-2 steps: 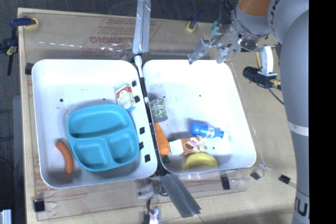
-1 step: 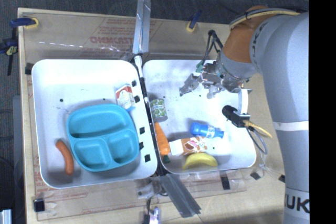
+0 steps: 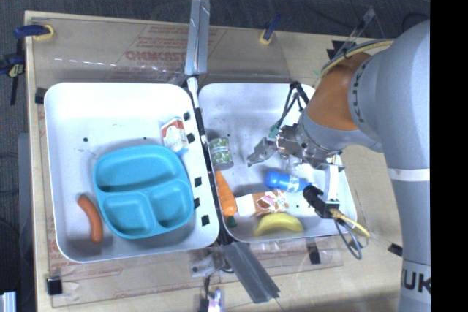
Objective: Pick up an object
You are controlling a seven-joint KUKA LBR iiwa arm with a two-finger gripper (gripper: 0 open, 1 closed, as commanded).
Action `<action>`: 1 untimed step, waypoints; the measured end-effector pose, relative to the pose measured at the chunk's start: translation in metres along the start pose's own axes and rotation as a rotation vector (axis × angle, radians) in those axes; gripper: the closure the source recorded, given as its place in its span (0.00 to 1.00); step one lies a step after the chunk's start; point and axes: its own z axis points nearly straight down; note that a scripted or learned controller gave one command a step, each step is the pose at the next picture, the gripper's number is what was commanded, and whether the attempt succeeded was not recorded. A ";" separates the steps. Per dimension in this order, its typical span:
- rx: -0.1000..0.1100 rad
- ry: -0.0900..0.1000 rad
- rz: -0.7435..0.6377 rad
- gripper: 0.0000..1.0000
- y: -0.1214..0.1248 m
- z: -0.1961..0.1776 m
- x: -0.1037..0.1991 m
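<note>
the banana (image 3: 278, 224) lies nearest, at the lower edge of the right bin (image 3: 241, 95), with a snack packet (image 3: 266, 202) and a carrot (image 3: 226, 195) just beside it. a blue bottle (image 3: 281, 181) sits just below the tool (image 3: 278, 150) in mid-frame. the tool stands open, gripping nothing, so no pick has been made; closing on something and lifting are left. the left bin (image 3: 66, 113) holds a blue tray (image 3: 142, 190) and a sausage (image 3: 91, 217).

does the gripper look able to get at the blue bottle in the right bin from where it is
Probably yes. The gripper hangs just above and left of the blue bottle, and nothing lies on top of it; the snack packet and banana sit beside it, nearer the front wall.
</note>
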 end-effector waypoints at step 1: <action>-0.002 0.000 -0.045 0.00 -0.043 0.006 -0.010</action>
